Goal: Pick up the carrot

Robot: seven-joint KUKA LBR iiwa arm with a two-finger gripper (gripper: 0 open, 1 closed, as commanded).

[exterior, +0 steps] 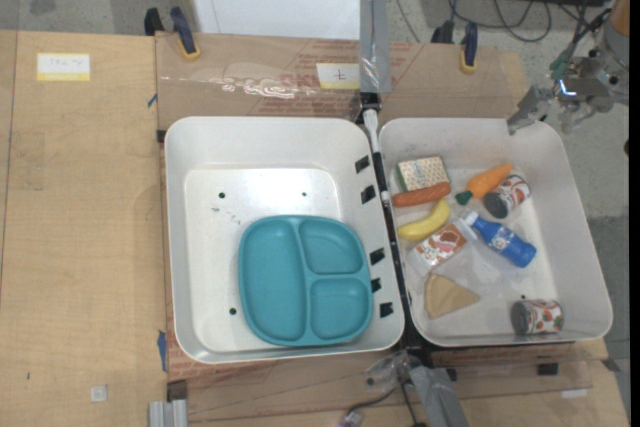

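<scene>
The small orange plastic carrot (489,180), green-tipped at its lower-left end, lay tilted toward two o'clock, in the right bin's upper middle, untouched.

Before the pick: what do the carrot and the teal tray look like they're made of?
The carrot: probably moulded plastic toy food; its orange is uniform and smooth with a small green end. Finish looks matte to slightly glossy, hard to tell at this size. The teal tray: likely rigid plastic, one even colour with three moulded compartments and rounded rims, soft sheen.
</scene>
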